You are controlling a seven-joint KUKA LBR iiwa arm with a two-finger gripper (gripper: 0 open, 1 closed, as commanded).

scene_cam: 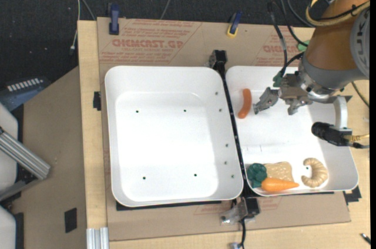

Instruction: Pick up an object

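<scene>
My hand (281, 102) hangs open over the right bin (282, 145), holding nothing, with bare white floor under it. The red sausage (244, 103) lies just beside my hand, by the bin's left wall. 4 more toys, with the carrot (278, 185), crowd the near edge.

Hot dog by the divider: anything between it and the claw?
Nothing visible. The claw hangs over the right bin, just right of the hot dog, with bare white floor between them. The carrot, broccoli and croissant lie along the near edge, away from that path.
</scene>
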